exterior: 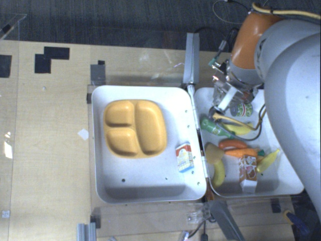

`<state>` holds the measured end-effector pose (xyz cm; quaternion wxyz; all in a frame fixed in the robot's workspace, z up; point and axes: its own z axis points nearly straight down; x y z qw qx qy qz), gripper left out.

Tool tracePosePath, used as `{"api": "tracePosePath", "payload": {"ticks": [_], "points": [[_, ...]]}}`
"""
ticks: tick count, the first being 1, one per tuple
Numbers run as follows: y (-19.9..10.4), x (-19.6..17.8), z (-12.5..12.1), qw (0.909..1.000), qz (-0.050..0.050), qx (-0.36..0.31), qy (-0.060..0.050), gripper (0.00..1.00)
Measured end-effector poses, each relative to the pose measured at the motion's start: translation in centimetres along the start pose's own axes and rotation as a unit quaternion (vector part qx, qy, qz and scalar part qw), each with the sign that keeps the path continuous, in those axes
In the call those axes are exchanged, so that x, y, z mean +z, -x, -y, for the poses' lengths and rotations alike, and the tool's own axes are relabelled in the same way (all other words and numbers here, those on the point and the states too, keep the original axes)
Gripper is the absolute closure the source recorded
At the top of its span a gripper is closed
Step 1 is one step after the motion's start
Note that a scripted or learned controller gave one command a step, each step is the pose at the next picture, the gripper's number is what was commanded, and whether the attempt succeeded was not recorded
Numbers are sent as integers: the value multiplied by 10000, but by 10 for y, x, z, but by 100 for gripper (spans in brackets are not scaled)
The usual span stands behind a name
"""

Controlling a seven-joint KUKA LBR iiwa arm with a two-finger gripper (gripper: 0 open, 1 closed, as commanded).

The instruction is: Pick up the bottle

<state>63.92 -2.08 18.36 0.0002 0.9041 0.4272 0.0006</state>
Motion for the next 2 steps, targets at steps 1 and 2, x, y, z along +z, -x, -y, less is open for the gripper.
{"api": "tracePosePath", "payload": {"ticks": [1,2], "points": [[-2,-8,-1,10000,6,-46,0,100],[-68,-3,42,10000,3,-29,-4,100]]}}
